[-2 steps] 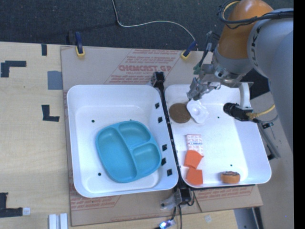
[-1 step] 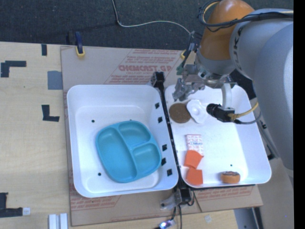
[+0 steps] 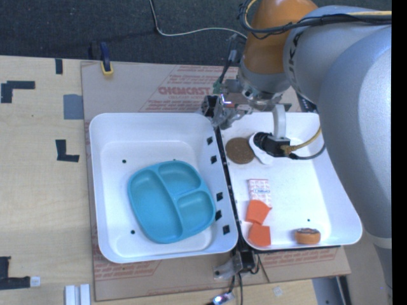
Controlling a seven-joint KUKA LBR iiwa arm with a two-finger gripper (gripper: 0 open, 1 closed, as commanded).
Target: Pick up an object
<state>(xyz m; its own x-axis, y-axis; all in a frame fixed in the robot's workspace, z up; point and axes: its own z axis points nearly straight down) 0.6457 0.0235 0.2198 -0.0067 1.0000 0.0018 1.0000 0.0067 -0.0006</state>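
gripper (image 3: 220, 111) sits up and left of the brown disc (image 3: 240, 150), over the far end of the seam where the two white bins meet. the view is too cluttered there to show whether it is released or clenched: can't tell. nothing is visibly held in it, and contact with the bin rim can't be judged. the gripper looks apart from the brown disc.

the brown disc lies flat in the right bin (image 3: 299, 189), near that bin's far left corner. a small white packet (image 3: 259, 186) with red print lies nearer the camera than the disc and slightly right, apart from it. an orange block (image 3: 257, 211) is just beyond the packet going the same way from the disc, touching or nearly touching the packet's near edge. a second orange block (image 3: 259, 235) sits farther still from the disc, at the bin's near edge, right next to the first. a round brown-and-orange piece (image 3: 308, 236) lies well away from the disc, toward the near right corner.

a blue divided plate (image 3: 172, 199) lies left of the disc and nearer the camera, flat in the left bin (image 3: 105, 170), across the seam. the grey arm (image 3: 343, 75) with its orange band (image 3: 276, 24) is above and right of the disc.
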